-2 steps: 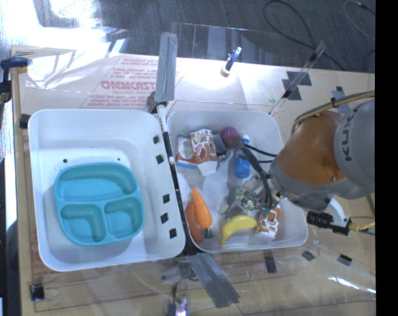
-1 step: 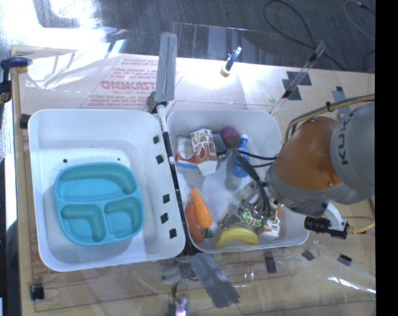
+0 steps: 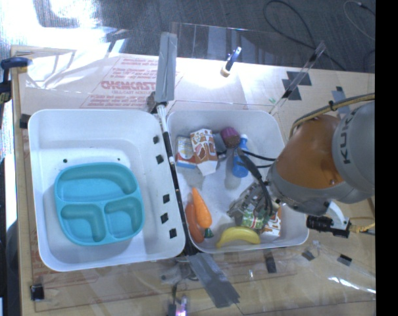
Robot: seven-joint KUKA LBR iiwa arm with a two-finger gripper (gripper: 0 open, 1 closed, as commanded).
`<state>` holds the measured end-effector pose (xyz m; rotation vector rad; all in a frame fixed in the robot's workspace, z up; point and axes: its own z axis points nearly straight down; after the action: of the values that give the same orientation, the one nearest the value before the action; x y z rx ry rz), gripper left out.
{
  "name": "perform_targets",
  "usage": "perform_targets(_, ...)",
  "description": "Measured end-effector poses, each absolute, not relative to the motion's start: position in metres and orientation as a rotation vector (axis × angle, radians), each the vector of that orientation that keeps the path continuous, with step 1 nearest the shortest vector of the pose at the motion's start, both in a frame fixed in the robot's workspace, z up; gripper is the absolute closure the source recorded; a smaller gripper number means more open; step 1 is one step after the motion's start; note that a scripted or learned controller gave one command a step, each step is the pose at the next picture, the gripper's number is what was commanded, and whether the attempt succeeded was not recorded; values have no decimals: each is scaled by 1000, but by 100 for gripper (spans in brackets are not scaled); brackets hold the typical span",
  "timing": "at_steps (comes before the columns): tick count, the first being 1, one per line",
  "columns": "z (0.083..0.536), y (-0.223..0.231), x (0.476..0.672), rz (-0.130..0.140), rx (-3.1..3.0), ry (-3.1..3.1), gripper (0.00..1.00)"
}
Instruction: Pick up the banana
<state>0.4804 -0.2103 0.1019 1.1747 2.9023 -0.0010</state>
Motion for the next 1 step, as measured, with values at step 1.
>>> perform_targets(1, 102, -210, 480, -1, 1175, 2902, 0)
